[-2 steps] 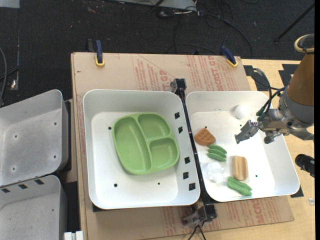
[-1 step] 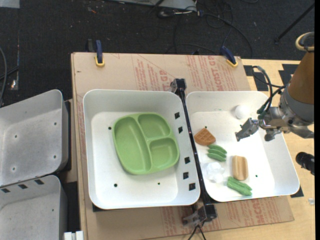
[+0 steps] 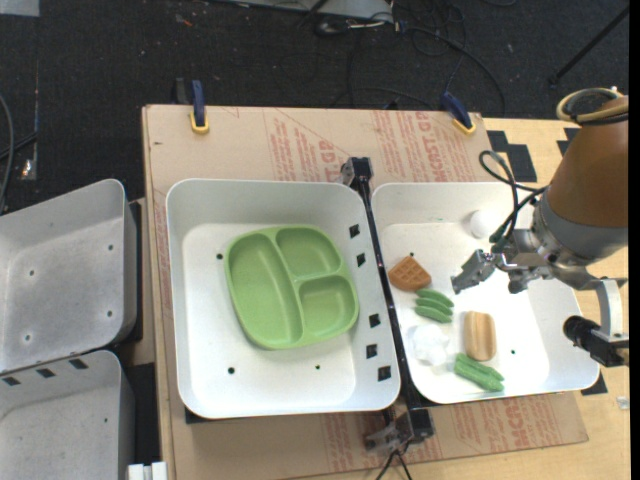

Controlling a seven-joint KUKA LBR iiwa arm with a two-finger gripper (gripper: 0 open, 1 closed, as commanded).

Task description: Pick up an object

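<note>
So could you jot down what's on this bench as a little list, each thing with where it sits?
left bin: holds a green plastic divided plate
right bin: holds the small items
orange-brown wedge: near the divider
upper green pod: just below the wedge
tan bread-like roll: middle of right bin
lower green pod: near the front wall
white lump: left of the roll
white ball: back of the bin
gripper: above the right bin, holding nothing visible

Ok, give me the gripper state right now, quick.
Gripper: above the right bin, nothing seen held; open or shut cannot be told.
</note>
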